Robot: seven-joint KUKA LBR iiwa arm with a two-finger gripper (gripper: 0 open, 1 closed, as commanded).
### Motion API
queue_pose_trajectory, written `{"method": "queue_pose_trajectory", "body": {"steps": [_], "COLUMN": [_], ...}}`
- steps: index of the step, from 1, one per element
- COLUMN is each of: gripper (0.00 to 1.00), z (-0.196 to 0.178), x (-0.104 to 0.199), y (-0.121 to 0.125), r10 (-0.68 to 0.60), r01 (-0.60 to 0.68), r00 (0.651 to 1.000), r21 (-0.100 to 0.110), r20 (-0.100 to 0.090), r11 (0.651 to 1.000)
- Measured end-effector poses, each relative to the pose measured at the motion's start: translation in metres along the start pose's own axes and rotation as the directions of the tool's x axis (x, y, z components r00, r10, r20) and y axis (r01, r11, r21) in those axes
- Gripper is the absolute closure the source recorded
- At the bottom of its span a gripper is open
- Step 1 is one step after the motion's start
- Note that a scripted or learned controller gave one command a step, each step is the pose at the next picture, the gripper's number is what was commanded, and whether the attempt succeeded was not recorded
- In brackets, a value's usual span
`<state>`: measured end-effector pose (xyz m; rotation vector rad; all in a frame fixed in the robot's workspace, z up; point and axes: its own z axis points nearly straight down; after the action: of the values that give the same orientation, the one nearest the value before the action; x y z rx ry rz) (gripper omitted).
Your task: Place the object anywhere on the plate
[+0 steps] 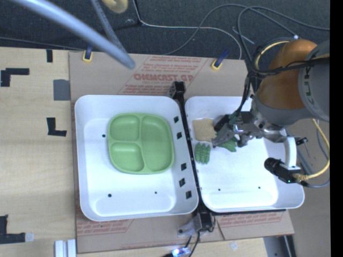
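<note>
Just left of gripper [221, 138] lies green object [202, 153].

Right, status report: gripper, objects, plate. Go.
Gripper low in right bin, beside tan piece and green piece; no grasp confirmed. Green plate in left bin, nothing on it. Bin walls between them.

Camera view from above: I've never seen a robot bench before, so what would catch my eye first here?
Probably the green plate with its three compartments, bright against the left white bin. Next, the big grey arm with an orange band reaching in from the right, its end effector low in the right white bin. Beside it lie a tan piece and a small green object.
</note>
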<state>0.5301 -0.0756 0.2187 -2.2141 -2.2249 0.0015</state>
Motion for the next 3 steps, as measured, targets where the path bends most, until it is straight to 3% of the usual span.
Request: {"method": "queue_pose_trajectory", "body": {"steps": [2,3], "gripper": [1.00,1.00], "z": [0.016,0.000], "x": [0.107,0.165], "y": [-0.003,-0.002], "r10": [-0.002,-0.003], "r01": [0.002,0.003], "r00": [1.000,1.000], "r21": [0.001,-0.002], "r20": [0.000,-0.001], "r11": [1.000,1.000]}}
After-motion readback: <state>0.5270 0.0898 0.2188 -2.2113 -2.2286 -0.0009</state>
